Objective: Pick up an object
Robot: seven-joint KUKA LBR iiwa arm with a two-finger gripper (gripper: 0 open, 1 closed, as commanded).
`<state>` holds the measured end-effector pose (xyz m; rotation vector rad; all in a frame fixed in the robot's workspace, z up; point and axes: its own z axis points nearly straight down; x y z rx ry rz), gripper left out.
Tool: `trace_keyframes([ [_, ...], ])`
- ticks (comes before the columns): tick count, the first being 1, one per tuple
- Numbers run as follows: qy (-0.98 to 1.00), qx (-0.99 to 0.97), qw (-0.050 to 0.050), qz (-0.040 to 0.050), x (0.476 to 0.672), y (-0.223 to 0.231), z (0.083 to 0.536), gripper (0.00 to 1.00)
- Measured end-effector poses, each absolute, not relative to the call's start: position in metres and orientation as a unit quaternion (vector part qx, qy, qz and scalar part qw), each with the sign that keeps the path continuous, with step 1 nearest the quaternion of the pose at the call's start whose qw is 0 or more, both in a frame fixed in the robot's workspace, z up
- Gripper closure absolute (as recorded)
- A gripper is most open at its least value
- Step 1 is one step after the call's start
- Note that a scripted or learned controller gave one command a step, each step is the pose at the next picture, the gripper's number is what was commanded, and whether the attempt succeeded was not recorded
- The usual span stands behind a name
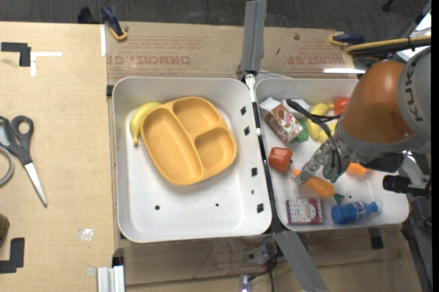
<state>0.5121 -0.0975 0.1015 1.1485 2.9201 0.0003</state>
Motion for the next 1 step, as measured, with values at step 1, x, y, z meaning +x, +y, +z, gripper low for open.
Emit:
trace_keyframes([
  [1,0.918,0.397,0.001,-0.0006,0.5757,-0.0183,0.2289,1.00],
])
